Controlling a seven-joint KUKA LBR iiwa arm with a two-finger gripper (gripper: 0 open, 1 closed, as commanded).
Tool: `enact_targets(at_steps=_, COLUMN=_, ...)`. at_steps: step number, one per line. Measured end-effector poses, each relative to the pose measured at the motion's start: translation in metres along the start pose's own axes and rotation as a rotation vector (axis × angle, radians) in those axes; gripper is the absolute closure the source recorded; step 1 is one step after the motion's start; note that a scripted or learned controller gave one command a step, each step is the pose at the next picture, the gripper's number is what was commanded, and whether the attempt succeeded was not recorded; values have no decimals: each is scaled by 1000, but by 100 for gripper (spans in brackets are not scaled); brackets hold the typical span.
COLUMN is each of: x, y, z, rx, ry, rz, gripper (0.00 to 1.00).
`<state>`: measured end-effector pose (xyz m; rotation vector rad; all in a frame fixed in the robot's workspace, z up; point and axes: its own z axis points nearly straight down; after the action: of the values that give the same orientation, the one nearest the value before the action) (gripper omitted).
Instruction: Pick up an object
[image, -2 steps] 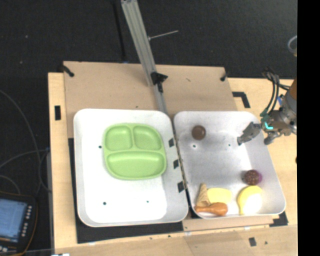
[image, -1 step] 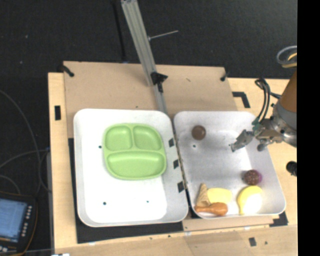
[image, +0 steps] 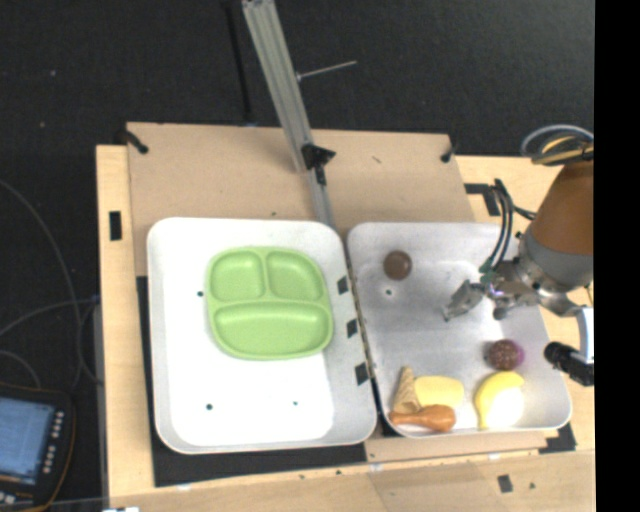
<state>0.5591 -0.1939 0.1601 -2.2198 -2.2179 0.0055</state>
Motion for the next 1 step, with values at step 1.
enact_targets(at_steps=1, x=-1, y=0, z=53, rx=-2, ry=-1, rz=0, gripper=0)
